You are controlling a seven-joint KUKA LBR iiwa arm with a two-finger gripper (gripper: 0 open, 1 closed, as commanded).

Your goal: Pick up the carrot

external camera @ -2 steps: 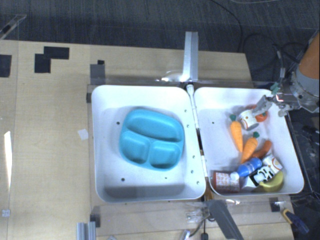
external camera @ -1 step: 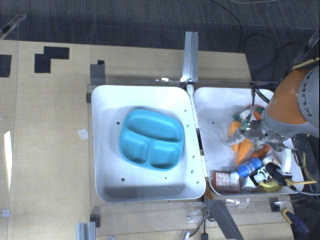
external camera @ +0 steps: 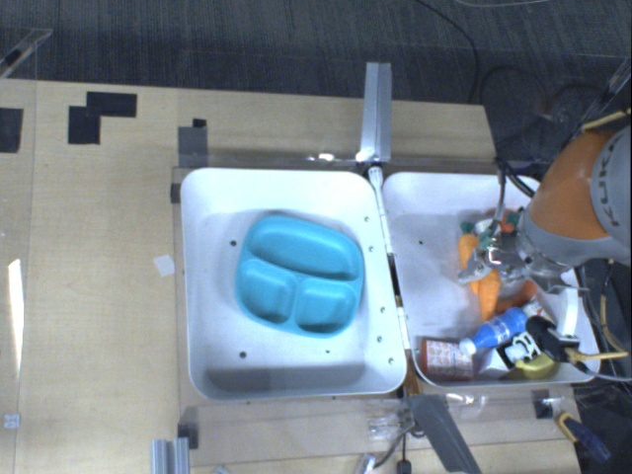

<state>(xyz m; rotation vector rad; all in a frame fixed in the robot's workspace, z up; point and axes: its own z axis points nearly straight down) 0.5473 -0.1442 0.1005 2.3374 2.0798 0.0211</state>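
Observation:
The carrot (external camera: 483,295) is an orange piece lying in the right bin (external camera: 425,215), near its middle right. A second orange piece (external camera: 466,250) lies just above and to the left of it, and I cannot tell whether the two are one object. My gripper (external camera: 494,261) hangs low over the bin between these orange pieces, right at the carrot's upper end. The grey wrist and the orange band (external camera: 576,192) cover part of the bin's right side. Whether the carrot is in the gripper's grasp is hidden by the gripper body.
A blue bottle with a white cap (external camera: 499,332), a brown packet (external camera: 448,356), a black-and-white item (external camera: 525,345) and a yellow object (external camera: 539,366) crowd the right bin's front edge. The left bin (external camera: 212,225) holds a blue divided tray (external camera: 299,273).

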